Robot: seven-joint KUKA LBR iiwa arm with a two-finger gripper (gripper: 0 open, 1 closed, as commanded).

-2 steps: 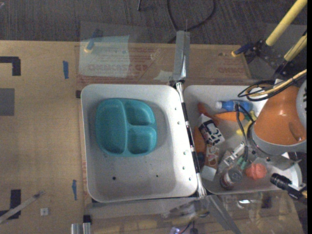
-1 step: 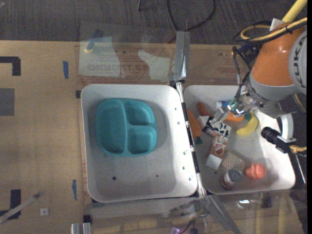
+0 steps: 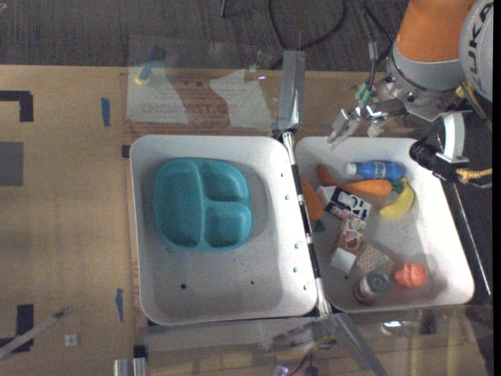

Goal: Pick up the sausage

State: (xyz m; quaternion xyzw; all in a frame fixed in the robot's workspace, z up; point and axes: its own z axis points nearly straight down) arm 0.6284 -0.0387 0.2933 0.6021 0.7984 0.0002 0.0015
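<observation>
Findings, all placed against the right bin (image 3: 462,276).

1. Your gripper (image 3: 356,130) hangs over that bin's far rim, towards its far left corner. The jaws stand spread, with nothing between them.
2. The sausage (image 3: 311,198), a reddish-orange stick, lies inside the bin along its left wall, well apart from the gripper and untouched.
3. Also inside the bin: a blue bottle (image 3: 377,169) with a white cap lies on its side near the far wall. A carrot (image 3: 368,187) lies just on the near side of the bottle, and a banana (image 3: 399,200) touches the carrot's right end.
4. A black-and-white carton (image 3: 347,204) sits near the bin's middle, just right of the sausage. It carries print, but you will not read it at this size.
5. A can (image 3: 369,285) stands by the bin's near wall.
6. A teal plate (image 3: 202,204) lies in the bin (image 3: 156,288) adjoining on the left.
7. Legible writing: the letters "UKA" on the arm (image 3: 438,22), beyond the bin's far right corner; the first letter is cut off.
</observation>
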